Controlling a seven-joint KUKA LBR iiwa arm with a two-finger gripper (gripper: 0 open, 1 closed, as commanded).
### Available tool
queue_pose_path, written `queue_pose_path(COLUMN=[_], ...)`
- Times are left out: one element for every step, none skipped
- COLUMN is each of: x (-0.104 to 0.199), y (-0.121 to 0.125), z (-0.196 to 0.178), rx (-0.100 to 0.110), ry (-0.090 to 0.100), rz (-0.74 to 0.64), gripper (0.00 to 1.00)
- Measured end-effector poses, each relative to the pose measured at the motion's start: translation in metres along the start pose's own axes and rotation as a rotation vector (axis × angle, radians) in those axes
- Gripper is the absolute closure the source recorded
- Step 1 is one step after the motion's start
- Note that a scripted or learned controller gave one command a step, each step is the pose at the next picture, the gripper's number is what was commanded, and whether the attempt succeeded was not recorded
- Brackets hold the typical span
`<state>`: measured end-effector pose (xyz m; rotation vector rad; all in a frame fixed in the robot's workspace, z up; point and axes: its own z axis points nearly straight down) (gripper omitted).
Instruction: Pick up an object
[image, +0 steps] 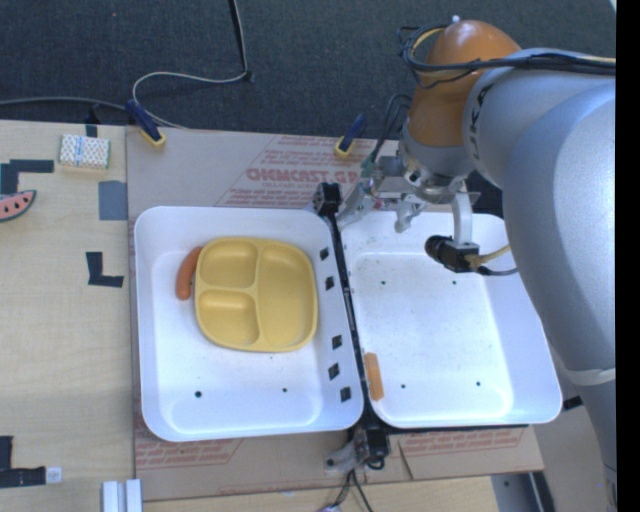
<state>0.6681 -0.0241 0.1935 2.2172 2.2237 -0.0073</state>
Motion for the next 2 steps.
queue_pose_path(x=[0.0002, -0.0001], y=[0.0001, 0.0000], z=[-0.0096, -0.0095], rx=[0.000, 0.000], ry=[-0.001, -0.002], rz=[-0.001, -0.001], gripper=[1.00, 0.00])
